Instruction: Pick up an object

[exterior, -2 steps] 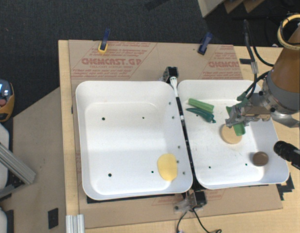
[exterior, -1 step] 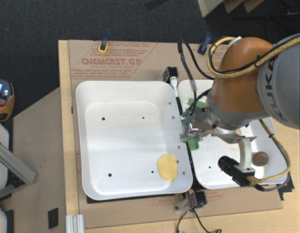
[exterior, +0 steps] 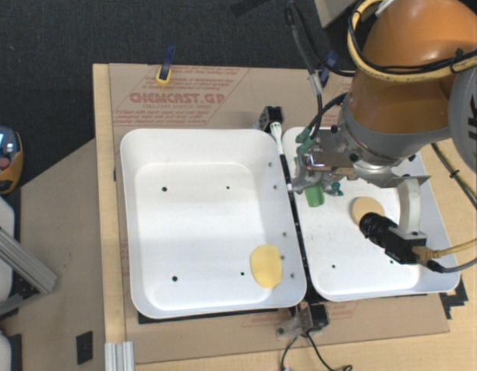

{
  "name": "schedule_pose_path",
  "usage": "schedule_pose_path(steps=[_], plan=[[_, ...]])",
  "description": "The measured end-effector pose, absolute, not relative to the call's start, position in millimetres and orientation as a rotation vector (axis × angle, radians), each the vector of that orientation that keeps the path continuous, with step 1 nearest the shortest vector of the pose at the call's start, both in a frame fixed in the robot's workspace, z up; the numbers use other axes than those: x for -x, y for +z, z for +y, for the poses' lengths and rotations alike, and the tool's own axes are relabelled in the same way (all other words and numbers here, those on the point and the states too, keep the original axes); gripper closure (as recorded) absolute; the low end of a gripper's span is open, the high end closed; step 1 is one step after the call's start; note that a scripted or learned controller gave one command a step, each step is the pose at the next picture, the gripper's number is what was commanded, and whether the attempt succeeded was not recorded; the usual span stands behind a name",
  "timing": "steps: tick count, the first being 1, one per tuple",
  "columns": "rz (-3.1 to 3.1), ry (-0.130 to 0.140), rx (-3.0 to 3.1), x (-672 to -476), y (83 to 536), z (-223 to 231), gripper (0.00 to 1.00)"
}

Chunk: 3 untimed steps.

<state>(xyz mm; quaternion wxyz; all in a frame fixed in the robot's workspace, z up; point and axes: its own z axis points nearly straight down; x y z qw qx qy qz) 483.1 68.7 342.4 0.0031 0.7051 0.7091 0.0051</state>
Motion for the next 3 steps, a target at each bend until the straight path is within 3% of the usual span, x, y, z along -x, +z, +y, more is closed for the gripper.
schedule_pose_path(steps=[1, 2, 3], plan=[[2.219, 0.022, -2.211, -506.4, 455, 91, 1.0], [2.231, -0.017, -2.223, -476.8, 346, 125, 1.0], [2.219, -0.004, -2.226, -479.2, 344, 95, 1.0]])
